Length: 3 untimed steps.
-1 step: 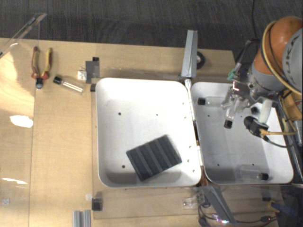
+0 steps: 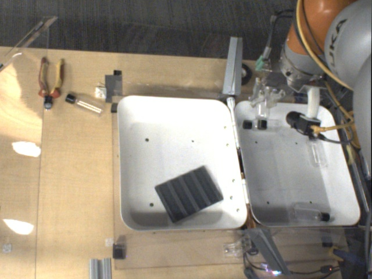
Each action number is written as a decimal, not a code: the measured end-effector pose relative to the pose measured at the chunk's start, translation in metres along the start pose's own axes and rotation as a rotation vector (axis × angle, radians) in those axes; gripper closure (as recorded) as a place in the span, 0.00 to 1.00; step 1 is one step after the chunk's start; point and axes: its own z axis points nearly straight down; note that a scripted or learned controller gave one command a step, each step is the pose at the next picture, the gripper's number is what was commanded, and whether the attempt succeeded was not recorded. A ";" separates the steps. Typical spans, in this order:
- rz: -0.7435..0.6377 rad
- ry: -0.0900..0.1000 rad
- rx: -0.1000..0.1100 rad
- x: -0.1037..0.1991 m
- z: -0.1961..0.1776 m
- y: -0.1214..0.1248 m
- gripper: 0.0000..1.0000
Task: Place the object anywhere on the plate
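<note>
The gripper (image 2: 260, 110), its finger state impossible to tell, hovers at the right bin's (image 2: 273, 190) eleven o'clock; picking an object seemingly comes next.

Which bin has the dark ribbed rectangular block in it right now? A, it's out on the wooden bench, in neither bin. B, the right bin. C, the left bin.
C: the dark ribbed block lies tilted on the floor of the left bin, near its lower edge.

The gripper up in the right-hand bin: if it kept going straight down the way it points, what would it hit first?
Most likely the bare white floor of the right bin near its upper-left corner. The gripper points downward there, though its height is hard to judge.
</note>
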 end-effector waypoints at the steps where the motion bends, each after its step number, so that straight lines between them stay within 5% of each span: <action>1: 0.181 -0.001 0.003 0.050 0.031 0.013 1.00; 2: -0.175 0.001 0.003 0.138 0.069 0.005 1.00; 3: -0.289 0.002 0.002 0.206 0.103 -0.034 1.00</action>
